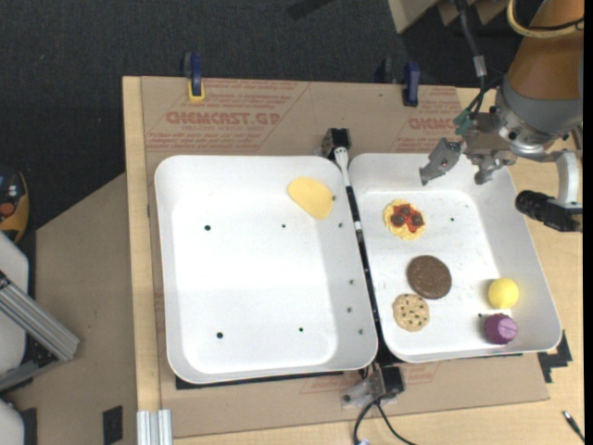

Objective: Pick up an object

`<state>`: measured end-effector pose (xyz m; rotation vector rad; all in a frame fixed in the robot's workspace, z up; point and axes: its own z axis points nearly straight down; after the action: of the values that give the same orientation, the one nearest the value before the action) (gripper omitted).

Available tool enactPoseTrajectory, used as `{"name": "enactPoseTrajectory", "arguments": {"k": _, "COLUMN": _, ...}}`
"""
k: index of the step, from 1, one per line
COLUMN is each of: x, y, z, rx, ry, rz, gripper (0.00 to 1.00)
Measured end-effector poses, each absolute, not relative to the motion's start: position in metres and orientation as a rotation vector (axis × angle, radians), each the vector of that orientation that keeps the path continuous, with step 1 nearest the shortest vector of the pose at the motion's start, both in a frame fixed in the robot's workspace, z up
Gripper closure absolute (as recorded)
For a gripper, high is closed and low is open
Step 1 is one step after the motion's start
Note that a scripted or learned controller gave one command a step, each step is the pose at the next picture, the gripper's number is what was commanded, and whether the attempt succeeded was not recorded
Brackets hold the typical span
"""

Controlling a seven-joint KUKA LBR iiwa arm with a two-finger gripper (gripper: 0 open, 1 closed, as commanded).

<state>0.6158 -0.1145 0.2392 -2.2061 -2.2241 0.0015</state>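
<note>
Nearest the camera, a black cable connector (382, 383) is seen at the bench's front edge, between the two bins. Two shallow white bins are set side by side on a brown cardboard sheet (232, 109). Just one item is held by the left bin (185, 276): a pale yellow chip-shaped piece (310, 197), lying near its back right corner.

Five objects are contained in the right bin (463, 341). A purple object (499, 328) is placed at the front right corner, with a yellow ball (503, 292) just behind it. A chocolate-chip cookie (410, 312) is found near the front left, touching or just beside a dark brown round cookie (430, 276) behind it. A small pizza-like disc (405, 219) with red topping is set further back, apart from the rest.

The gripper (460, 163) is seen above the back edge of the right bin, reached in from the right on the grey arm with its orange band (551, 31). Its two fingers are spread wide apart, and nothing is held between them. None of the objects is touched; the pizza-like disc is the closest to it. Blue clamps (194, 66) are fixed at the cardboard's back edge.
</note>
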Motion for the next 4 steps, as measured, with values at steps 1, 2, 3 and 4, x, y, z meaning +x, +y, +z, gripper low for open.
{"name": "enactPoseTrajectory", "arguments": {"k": 1, "x": 0.554, "y": -0.137, "z": 0.123, "rx": -2.217, "ry": -2.207, "rz": 0.013, "gripper": 0.00}}
{"name": "enactPoseTrajectory", "arguments": {"k": 2, "x": 0.637, "y": -0.095, "z": 0.083, "rx": -2.218, "ry": -2.232, "rz": -0.006, "gripper": 0.00}}
{"name": "enactPoseTrajectory", "arguments": {"k": 3, "x": 0.668, "y": -0.110, "z": 0.085, "rx": -2.223, "ry": -2.226, "rz": -0.004, "gripper": 0.00}}
{"name": "enactPoseTrajectory", "arguments": {"k": 4, "x": 0.558, "y": -0.133, "z": 0.084, "rx": -2.223, "ry": -2.208, "rz": 0.010, "gripper": 0.00}}
